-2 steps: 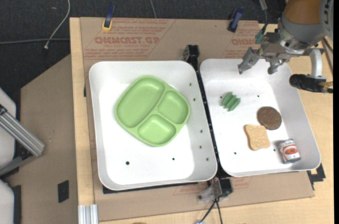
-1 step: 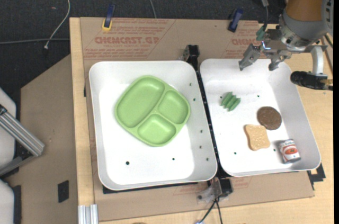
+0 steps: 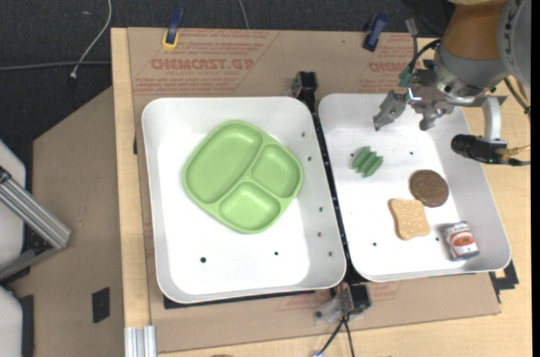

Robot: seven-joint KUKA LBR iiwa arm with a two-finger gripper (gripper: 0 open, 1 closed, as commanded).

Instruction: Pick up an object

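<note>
From the overhead camera view, the gripper (image 3: 407, 115) hangs over the far part of the right bin (image 3: 481, 186) with its two fingers spread wide and nothing between them; nearest it lies the small green ridged piece (image 3: 367, 160), with the brown round cookie (image 3: 429, 188), the toast slice (image 3: 410, 219) and the little red-and-white can (image 3: 461, 240) nearer the front. The green piece looks light, stiff and low, likely best pinched across its narrow width; the can may roll; the green divided plate (image 3: 243, 175) in the left bin (image 3: 169, 203) seems too broad to grasp except by its rim.

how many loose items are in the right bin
4: a small green ridged piece near the bin's left side, a round brown cookie, a tan toast slice below it, a red-labelled can at the lower right corner.
</note>
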